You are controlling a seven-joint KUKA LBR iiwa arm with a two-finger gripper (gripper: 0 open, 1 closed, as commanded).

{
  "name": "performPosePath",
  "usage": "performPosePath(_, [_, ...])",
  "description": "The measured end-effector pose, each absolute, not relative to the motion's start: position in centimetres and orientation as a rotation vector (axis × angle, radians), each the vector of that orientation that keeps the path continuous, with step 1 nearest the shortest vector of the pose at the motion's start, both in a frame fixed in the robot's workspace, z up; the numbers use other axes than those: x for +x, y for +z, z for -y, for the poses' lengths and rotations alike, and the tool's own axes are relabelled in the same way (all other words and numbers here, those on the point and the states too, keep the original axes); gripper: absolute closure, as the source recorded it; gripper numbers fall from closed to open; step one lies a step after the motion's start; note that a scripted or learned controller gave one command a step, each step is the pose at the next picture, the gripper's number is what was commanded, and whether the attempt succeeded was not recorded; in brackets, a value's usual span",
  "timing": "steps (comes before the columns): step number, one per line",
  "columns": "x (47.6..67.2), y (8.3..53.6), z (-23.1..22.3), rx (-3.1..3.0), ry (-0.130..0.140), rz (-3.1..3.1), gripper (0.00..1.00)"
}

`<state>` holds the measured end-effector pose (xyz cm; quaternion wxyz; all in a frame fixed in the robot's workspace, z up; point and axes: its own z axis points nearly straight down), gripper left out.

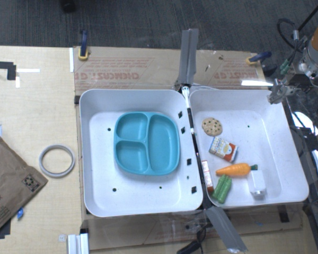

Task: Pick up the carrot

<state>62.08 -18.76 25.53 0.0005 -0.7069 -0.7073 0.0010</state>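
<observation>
The carrot is orange with a small green top. It lies flat in the right bin, near the front, pointing left. My gripper hangs over the right bin's far right corner. It is well away from the carrot, above and to the right of it. The arm's wrist reaches in from the upper right edge, with cables around it. Nothing shows in the gripper.
Around the carrot lie a cookie, a small carton, a green vegetable and a pale bottle. A blue divided plate sits in the left bin. A tape ring and a cardboard box rest on the bench at the left.
</observation>
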Motion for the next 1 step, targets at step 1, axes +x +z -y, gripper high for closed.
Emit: performPosePath(1, [55.87,19.47,14.99,-2.333,0.004,2.100,0.00])
